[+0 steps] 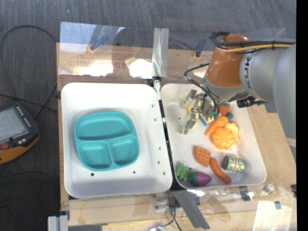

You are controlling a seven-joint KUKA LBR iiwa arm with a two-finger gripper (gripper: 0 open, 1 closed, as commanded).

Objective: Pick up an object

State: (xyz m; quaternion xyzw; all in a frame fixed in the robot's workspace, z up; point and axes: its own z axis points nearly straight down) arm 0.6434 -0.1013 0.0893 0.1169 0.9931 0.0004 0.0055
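From my station, the pick looks unfinished: all the toy food I can see lies on the floor of the right bin [255,174], with the orange pumpkin [224,136] and a carrot [217,123] nearest the tool [192,112]. The tool hangs low over the bin's upper left part, its 2 fingers spread apart with nothing between them. I judge closing on an item and lifting it remain.

1. A wooden bench [65,71] carries everything.
2. Two shallow white bins sit directly on it, side by side and touching: the left bin [72,177] and the right bin [252,172].
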